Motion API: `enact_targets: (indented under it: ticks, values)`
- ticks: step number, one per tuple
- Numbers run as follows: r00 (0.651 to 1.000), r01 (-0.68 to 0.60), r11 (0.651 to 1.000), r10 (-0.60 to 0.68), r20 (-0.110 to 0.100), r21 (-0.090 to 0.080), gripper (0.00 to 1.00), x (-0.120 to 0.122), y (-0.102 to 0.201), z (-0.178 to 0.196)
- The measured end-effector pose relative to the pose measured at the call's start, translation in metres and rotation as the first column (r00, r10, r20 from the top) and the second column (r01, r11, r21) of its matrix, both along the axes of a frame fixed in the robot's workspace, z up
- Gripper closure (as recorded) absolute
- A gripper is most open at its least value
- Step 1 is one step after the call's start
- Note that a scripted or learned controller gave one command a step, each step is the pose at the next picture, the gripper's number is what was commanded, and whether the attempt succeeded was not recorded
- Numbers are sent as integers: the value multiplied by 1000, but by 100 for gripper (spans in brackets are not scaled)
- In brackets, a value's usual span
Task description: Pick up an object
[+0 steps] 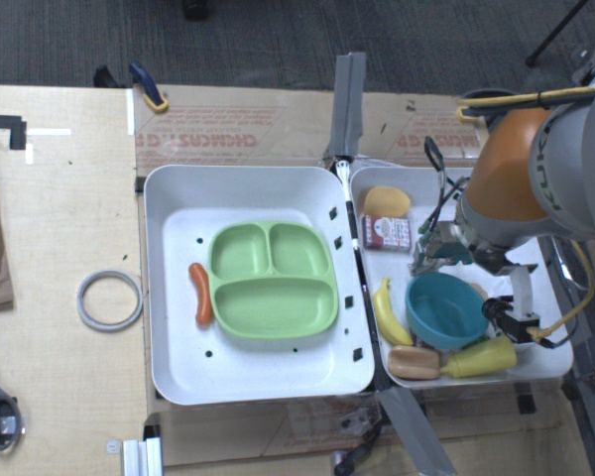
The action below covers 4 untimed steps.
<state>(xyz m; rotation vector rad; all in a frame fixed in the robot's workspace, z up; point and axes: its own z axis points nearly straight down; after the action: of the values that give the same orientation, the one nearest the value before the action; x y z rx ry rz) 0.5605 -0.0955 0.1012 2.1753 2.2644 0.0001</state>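
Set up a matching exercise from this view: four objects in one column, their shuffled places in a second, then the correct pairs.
Things:
1. green divided plate
2. orange hot dog
3. banana
4. grey ring

Places:
A. on the bench, outside both bins
B. in the right bin, left of the blue bowl
C. middle of the left bin
D. in the left bin, beside the plate's left edge

Pairs: 1-C, 2-D, 3-B, 4-A
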Motion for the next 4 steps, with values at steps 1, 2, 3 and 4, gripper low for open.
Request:
enact_targets:
  ticks: [1,2,3,4]
  values:
    - [1000,-1,1000,1,-1,0,0,0,0,0]
    - [995,104,995,-104,3,2,0,-15,-14,-8]
    - [987,160,987,-160,4,2,0,-25,-15,-8]
    - [938,346,938,-346,-3,-1,0,16,-12,-10]
